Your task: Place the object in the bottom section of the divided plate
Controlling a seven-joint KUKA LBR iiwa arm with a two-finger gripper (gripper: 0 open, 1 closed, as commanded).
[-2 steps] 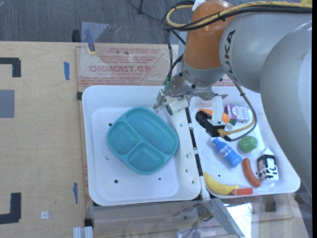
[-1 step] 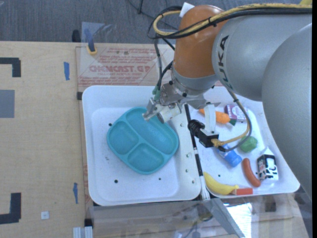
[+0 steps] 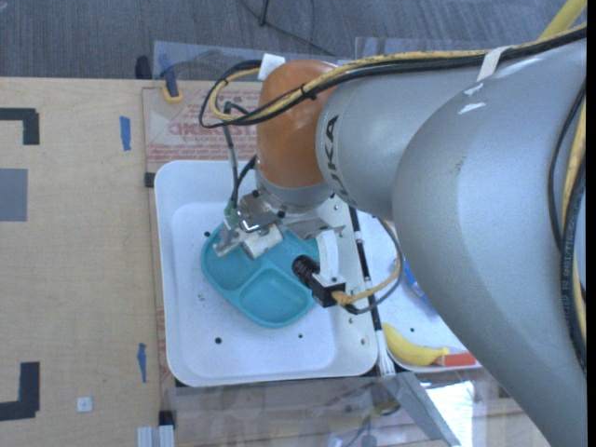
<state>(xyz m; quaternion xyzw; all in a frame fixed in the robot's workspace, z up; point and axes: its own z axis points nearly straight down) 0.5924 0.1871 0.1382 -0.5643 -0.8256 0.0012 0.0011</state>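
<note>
A white bin (image 3: 186, 343) holds a teal divided plate (image 3: 265, 296), its long axis slanting toward lower right; the gripper (image 3: 244, 236) hovers over the plate's upper-left section; a banana (image 3: 414, 347) lies in the neighbouring bin.

The arm (image 3: 447, 156) hides the divided plate's (image 3: 265, 296) upper part; the banana (image 3: 414, 347) is half covered.

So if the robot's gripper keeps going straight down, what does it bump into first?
Most likely the teal divided plate. The gripper points down over the plate's upper-left part, inside the white bin. How high it sits above the plate is hard to judge from this slanted view.
</note>
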